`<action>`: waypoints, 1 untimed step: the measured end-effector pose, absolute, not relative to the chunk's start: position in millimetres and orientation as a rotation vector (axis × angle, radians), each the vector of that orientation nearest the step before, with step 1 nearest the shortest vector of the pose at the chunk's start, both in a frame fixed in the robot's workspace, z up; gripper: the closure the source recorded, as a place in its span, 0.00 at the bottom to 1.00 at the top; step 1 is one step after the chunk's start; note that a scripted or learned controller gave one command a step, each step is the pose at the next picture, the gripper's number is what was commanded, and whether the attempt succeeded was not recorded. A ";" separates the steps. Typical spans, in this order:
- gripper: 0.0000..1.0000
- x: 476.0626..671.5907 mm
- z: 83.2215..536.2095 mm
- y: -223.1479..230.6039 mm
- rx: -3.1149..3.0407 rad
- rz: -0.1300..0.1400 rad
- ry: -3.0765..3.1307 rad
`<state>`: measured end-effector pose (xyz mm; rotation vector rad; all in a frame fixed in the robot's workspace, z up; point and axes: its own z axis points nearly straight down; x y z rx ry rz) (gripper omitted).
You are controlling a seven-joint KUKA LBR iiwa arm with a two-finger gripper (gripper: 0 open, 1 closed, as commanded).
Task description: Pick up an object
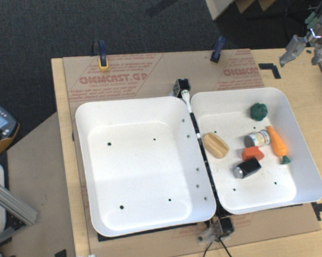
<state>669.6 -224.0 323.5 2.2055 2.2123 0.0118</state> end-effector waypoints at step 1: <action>0.00 667.6 490.7 -111.2 2.196 0.022 2.220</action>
